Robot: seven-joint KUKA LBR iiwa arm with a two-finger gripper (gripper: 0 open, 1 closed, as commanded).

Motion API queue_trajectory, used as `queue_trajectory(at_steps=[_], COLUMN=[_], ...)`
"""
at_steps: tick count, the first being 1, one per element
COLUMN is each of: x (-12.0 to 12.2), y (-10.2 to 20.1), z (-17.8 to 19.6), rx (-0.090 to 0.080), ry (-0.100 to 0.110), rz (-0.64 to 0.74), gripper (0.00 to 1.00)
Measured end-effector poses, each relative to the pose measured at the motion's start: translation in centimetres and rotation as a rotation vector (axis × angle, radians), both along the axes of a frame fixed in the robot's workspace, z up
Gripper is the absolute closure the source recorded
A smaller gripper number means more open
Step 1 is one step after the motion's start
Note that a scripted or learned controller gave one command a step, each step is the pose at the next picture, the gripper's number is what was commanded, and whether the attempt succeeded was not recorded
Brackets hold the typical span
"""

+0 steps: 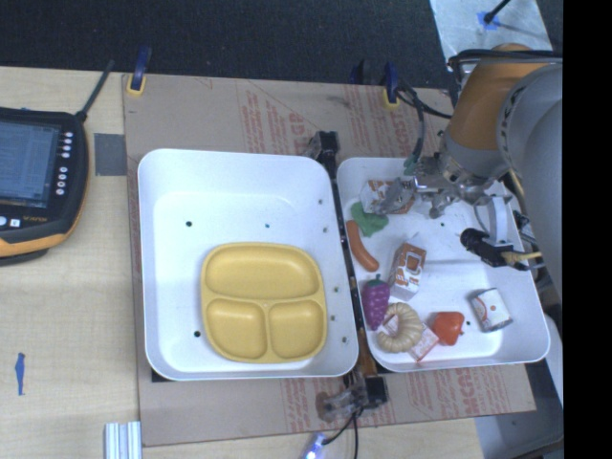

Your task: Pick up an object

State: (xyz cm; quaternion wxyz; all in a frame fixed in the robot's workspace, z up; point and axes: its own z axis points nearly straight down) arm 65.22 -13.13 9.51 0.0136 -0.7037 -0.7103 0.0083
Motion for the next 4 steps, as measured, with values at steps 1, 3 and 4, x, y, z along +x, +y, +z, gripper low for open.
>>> queue_trajectory(at_steps=[1,3,4], x=[-0.1,0.0,-6.3], y=[0.3,-3.2,-1.2], z=[-0.2,-0.3,-0.3], rx=[-0.005,0.005,-0.008], ry=[0.000,0.001,-0.026], rz=[-0.004,0.000,-0.005], gripper=[0.00,0.00,0.00])
